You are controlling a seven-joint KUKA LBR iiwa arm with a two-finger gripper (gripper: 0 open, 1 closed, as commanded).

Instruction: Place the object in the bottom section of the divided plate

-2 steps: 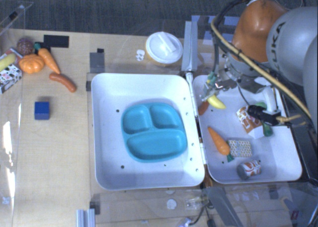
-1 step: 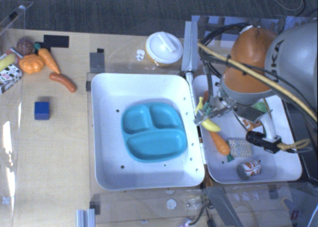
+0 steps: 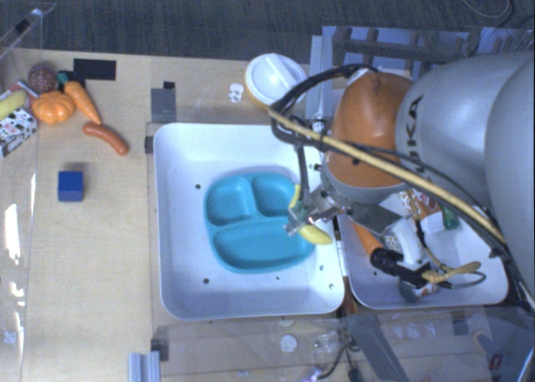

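Observation:
A blue divided plate (image 3: 251, 221) lies in the left white bin (image 3: 180, 280), its two small sections at the top and one long section at the bottom. My gripper (image 3: 301, 220) hangs over the plate's right rim, beside the right end of the bottom section. It is shut on a yellow banana-like object (image 3: 316, 235), which pokes out above and below the fingers. The grey arm with its orange band (image 3: 372, 134) covers the wrist and much of the right bin.
The right bin (image 3: 493, 288) holds an orange piece (image 3: 366, 238), a green item (image 3: 451, 220) and packets. A white cup (image 3: 274, 78) stands behind the bins. On the bench at left lie a blue cube (image 3: 71, 185), a sausage (image 3: 106, 138), a carrot (image 3: 81, 100) and a small pumpkin (image 3: 53, 107).

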